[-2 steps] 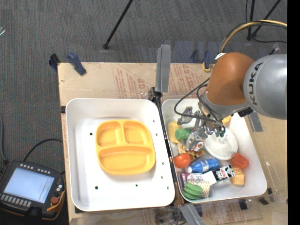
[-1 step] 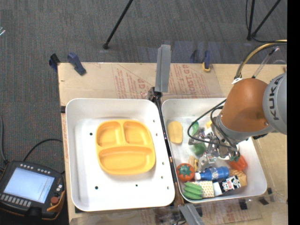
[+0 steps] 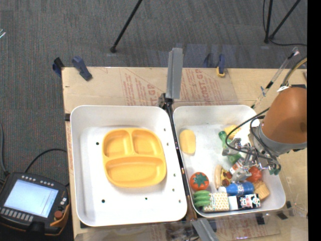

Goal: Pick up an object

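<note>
Camera view, taken from the near edge back: along the front wall of the right bin (image 3: pixel 281 205) lie a green bean pod (image 3: pixel 201 199), a pale dotted packet (image 3: pixel 218 202), a small black-and-white carton (image 3: pixel 249 201) and a blue bottle (image 3: pixel 239 189), with a red tomato (image 3: pixel 199 181) just behind the pod. Over the far end of this heap hangs the gripper (image 3: pixel 247 165), low among the toys, a red piece (image 3: pixel 256 173) touching or just beside its tip. Whether the jaws are released or clenched cannot be told; wires and metal parts hide them, and nothing is plainly seen between them. My reading is that the descent-to-grasp step is in hand. The next move would call for closing on one item cleanly, then lifting straight up without dragging its neighbours. Further back lie a green object (image 3: pixel 224 136) and a pale yellow piece (image 3: pixel 187 141), well apart from the tool. In the left bin (image 3: pixel 80 134) sits a yellow divided plate (image 3: pixel 134 157), on the bench (image 3: pixel 120 87).
</note>
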Motion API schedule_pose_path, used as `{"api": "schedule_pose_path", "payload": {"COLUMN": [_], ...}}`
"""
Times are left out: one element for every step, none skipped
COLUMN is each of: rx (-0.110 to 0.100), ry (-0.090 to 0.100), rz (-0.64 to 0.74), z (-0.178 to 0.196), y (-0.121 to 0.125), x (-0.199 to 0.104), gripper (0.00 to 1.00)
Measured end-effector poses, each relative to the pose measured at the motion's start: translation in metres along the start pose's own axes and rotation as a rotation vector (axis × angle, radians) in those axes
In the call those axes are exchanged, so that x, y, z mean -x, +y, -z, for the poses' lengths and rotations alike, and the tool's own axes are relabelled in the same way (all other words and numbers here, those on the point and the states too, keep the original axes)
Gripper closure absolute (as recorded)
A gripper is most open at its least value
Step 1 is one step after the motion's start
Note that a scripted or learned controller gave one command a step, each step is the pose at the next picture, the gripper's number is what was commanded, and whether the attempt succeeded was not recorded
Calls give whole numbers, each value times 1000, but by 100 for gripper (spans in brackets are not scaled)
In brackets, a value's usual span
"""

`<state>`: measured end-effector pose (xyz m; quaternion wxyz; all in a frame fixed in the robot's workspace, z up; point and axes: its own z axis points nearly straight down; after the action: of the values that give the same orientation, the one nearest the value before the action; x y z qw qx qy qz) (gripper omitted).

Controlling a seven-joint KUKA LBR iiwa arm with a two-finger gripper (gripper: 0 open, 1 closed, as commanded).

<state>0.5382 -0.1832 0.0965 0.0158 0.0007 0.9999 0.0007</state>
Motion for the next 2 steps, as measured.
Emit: {"api": "schedule_pose_path", "payload": {"rx": [-2, 0], "ry": [21, 17], "rz": [-136, 147], "z": [-7, -6], "y": [-22, 46], "x": [109, 68], "gripper": [0, 0]}}
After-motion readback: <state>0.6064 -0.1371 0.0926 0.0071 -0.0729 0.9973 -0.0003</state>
